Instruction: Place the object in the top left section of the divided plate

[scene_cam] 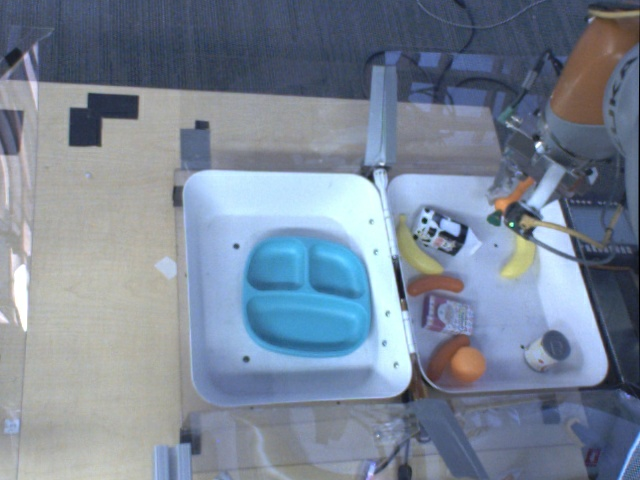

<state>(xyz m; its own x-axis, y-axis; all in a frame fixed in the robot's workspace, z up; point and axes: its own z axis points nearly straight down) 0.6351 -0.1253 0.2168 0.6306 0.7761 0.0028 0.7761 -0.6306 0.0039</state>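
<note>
A blue divided plate point(305, 295) lies in the middle of the left bin point(215, 368), with two small sections at its far side and one long section at its near side. My gripper point(516, 200) hangs over the far right part of the right bin point(590, 363). A yellow banana point(519, 258) lies just below it. I see nothing held in the gripper.
The right bin also holds a second banana point(414, 250), a black-and-white carton point(441, 231), a sausage point(435, 284), a red packet point(447, 315), an orange point(467, 365) beside a reddish vegetable point(443, 349), and a small cup point(548, 349). A metal rail point(380, 118) runs between the bins.
</note>
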